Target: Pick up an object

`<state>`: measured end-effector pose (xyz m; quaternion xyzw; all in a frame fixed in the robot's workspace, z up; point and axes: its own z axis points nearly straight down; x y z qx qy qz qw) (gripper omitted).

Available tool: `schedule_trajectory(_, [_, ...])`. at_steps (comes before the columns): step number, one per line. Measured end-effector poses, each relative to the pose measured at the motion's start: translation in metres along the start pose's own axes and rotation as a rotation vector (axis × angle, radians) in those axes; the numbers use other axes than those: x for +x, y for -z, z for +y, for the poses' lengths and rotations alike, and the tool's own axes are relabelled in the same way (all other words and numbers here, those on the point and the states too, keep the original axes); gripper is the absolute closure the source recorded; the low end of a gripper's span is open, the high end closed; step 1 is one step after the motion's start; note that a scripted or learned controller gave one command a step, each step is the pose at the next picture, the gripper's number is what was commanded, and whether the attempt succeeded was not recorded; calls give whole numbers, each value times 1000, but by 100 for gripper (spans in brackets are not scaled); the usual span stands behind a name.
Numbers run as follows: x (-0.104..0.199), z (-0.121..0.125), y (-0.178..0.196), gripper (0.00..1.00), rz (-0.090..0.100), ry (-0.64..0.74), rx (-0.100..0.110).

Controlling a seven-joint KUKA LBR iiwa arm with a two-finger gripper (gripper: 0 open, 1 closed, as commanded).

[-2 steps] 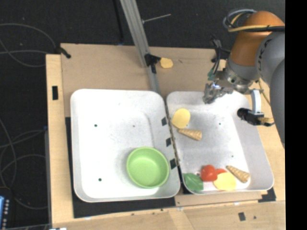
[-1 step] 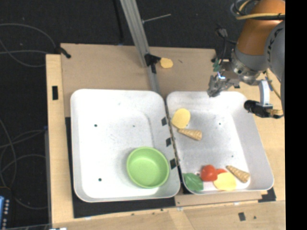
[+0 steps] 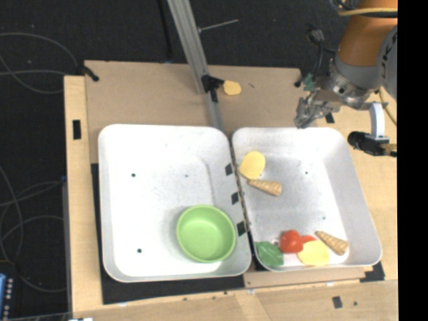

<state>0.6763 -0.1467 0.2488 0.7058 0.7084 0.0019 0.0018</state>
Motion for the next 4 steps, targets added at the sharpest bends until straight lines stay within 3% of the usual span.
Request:
schedule_trajectory(3, [168,-36,17,100,2,5,5])
schedule_trajectory(4, [227,-43,0,100,0,4,7])
